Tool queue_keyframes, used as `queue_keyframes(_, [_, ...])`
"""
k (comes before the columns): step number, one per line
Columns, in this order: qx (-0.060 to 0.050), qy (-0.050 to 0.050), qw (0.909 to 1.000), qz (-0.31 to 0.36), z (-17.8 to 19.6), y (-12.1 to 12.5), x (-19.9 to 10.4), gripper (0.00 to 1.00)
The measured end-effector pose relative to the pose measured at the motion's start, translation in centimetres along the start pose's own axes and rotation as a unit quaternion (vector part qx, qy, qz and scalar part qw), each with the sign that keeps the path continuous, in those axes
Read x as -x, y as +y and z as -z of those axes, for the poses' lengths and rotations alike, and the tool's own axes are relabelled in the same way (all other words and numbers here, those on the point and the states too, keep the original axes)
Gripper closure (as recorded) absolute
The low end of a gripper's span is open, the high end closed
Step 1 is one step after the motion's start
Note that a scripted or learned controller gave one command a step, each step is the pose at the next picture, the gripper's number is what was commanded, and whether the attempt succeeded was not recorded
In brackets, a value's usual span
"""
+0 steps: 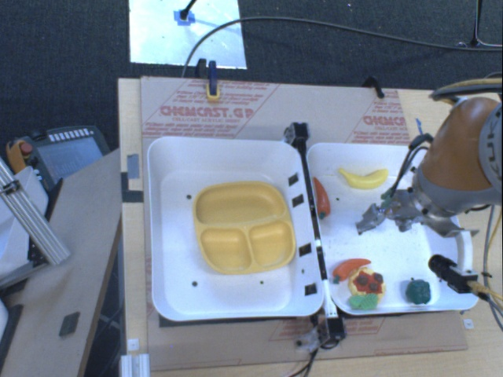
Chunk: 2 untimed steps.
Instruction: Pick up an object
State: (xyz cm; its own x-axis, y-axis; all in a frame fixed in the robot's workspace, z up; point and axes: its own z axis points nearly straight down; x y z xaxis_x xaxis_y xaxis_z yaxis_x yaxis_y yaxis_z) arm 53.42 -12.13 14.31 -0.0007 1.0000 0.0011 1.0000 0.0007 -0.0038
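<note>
My gripper (369, 220) hangs over the middle of the right bin (393, 154), reaching in from the right. The tip is blurred, so I cannot tell how it is set, and I see nothing held in it.

Candidates, all in the right bin:
- banana (364, 178), near the far wall, just beyond my tip. Probably hollow toy plastic: light, stiff, smooth. I would pinch across its thick middle, since the curved ends would likely slip out.
- red pepper (321, 197), lying against the left wall. Awkward; the wall crowds one side.
- pizza slice (366, 283), near the front wall, with a red-orange piece (350, 267) touching it. Flat and low, hard to get under.
- green lump (418, 291), front right corner, compact and apart from the others.

The left bin (169, 234) holds a yellow divided plate (240, 226).

The banana looks the best bet, being nearest with open floor around it.
</note>
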Motion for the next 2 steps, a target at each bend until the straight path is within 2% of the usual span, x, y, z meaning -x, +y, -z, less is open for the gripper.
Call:
queue_keyframes(1, [0.001,0.000,1.0000,0.000,-5.2,0.0,0.0,0.00])
queue_keyframes(2, [0.003,-0.001,1.0000,0.000,-3.9,0.2,0.0,1.00])
